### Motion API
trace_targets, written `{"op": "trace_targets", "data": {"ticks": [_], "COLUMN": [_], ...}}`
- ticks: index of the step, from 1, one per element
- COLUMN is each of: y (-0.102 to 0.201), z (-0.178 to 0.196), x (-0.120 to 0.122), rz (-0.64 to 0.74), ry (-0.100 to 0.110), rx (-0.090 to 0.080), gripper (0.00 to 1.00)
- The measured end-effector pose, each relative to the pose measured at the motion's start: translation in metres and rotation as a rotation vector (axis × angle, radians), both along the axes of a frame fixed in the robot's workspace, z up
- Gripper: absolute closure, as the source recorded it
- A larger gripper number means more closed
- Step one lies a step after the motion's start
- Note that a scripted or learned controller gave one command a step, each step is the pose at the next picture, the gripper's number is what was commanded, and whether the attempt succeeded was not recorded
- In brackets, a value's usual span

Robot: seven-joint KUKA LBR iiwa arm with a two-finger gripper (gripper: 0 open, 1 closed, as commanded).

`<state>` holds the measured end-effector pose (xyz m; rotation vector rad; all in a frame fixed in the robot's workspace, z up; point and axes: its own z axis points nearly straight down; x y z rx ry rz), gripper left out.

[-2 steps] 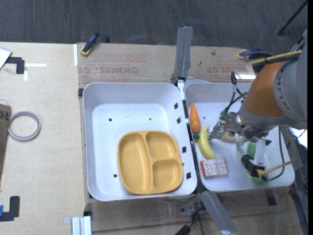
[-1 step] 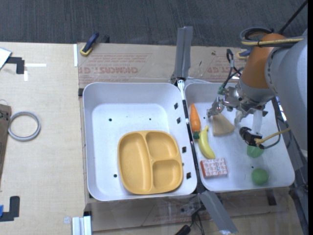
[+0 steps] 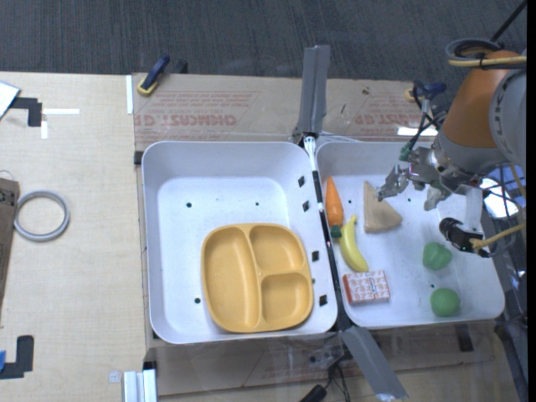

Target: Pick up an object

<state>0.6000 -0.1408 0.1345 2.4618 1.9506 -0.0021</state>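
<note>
We see two white bins side by side on the worktop (image 3: 75, 141). The left bin (image 3: 167, 224) holds a yellow divided plate (image 3: 255, 276). The right bin (image 3: 486, 304) holds a carrot (image 3: 333, 202), a banana (image 3: 352, 245), a tan wedge (image 3: 379, 209), a small red-and-white box (image 3: 366, 287) and two green round fruits (image 3: 436, 256) (image 3: 445, 301). The pincer (image 3: 414, 189) hangs over the right bin's far side, just beside the wedge, its fingers spread apart with nothing between them. A roll of tape (image 3: 39, 215) lies on the worktop, well apart from the bins.
</note>
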Motion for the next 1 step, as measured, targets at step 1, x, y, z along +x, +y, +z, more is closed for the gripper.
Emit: {"op": "trace_targets", "data": {"ticks": [1], "y": [0.0430], "z": [-0.0429], "x": [0.0046], "rz": [0.183], "ry": [0.002], "rx": [0.001], "gripper": [0.00]}}
